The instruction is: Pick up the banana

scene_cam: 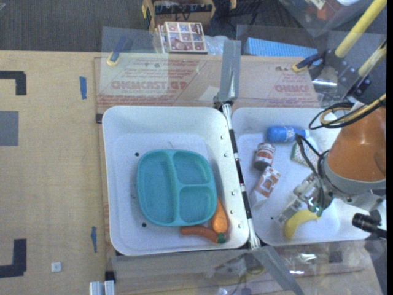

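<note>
A: Where's the banana (pixel 299 222)?

B: In the right bin (pixel 279 232), near its front edge, at about 5 o'clock from the bin's middle. Its long axis runs from 8 o'clock up to 2 o'clock, curving.

A: And the gripper (pixel 305 203)?

B: Right over it. The banana lies just toward 7 o'clock from the fingertips, its upper end touching or tucked under them. I cannot tell whether the jaws are spread or closed (the metal blurs together there), nor whether the fruit sits between them. One arm only, so no choice of reach.

A: Count the rest?

B: One banana. Right bin also: one blue bottle (pixel 282 133), one can (pixel 264 155), one small carton (pixel 268 181). Left bin (pixel 123 128): one teal tray (pixel 175 186), one carrot (pixel 220 218), one red stick-like thing (pixel 198 232).
</note>
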`<state>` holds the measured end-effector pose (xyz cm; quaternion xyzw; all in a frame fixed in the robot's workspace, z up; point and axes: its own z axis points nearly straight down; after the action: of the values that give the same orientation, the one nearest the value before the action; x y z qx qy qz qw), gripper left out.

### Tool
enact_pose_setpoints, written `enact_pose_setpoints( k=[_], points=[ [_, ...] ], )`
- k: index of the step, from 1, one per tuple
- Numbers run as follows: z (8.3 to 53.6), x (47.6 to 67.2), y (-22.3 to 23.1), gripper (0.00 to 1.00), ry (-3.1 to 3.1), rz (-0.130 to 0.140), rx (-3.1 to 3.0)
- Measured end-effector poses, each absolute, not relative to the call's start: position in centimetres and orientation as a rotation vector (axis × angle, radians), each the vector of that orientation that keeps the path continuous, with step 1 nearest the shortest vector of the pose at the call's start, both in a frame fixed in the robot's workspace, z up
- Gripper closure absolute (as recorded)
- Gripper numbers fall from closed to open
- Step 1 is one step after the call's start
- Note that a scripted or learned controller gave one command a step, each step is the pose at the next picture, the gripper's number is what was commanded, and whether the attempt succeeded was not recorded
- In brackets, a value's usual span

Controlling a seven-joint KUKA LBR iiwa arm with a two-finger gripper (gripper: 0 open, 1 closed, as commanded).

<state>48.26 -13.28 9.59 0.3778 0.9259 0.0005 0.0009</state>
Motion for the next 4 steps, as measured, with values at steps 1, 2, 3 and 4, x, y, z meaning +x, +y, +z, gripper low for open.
enact_pose_setpoints(
  k=[1, 2, 3, 4],
  points=[
    [8.8, 48.1, -15.0, 0.0, 2.671, 0.007, 1.644],
    [14.2, 48.0, -10.0, 0.0, 2.851, 0.001, 1.308],
    [8.8, 48.2, -14.6, 0.0, 2.795, 0.006, 1.422],
    [8.8, 48.1, -12.1, 0.0, 2.552, 0.003, 1.822]
  ],
)
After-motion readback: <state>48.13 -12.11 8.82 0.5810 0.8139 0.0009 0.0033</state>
